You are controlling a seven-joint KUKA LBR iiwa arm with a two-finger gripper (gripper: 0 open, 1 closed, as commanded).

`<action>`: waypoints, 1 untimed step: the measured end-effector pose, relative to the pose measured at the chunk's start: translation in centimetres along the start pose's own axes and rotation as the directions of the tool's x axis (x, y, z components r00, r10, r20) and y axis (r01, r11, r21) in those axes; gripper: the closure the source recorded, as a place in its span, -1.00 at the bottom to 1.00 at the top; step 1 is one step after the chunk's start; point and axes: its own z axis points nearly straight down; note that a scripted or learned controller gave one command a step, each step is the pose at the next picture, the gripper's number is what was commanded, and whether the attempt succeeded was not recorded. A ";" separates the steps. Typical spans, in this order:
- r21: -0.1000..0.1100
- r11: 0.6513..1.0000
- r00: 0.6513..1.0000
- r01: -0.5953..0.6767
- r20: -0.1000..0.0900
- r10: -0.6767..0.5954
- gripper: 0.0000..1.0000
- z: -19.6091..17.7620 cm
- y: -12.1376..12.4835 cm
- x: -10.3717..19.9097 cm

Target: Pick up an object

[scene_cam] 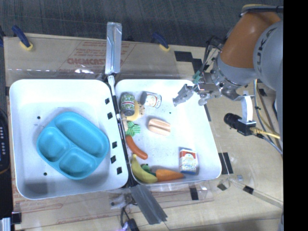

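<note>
Blue tray (72, 146) alone left; two carrots (169, 174), one banana (141, 172) right; claw (184, 95) spread, holding nothing.

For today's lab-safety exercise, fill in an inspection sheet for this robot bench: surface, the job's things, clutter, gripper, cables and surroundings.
Surface: two white bins, left bin and right bin, side by side on a bench.
Job's things: in the right bin, hot dog, carton, carrot, banana, jar, can.
Clutter: blue divided plate in the left bin.
Gripper: gripper above the right bin's upper right area, nothing between its fingers.
Cables: yellow cable at right.
Surroundings: blue clamps on the bench's far edge.
</note>
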 end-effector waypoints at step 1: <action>0.010 0.994 0.994 -0.111 -0.002 0.111 -1.00 14.2 -6.6 -2.0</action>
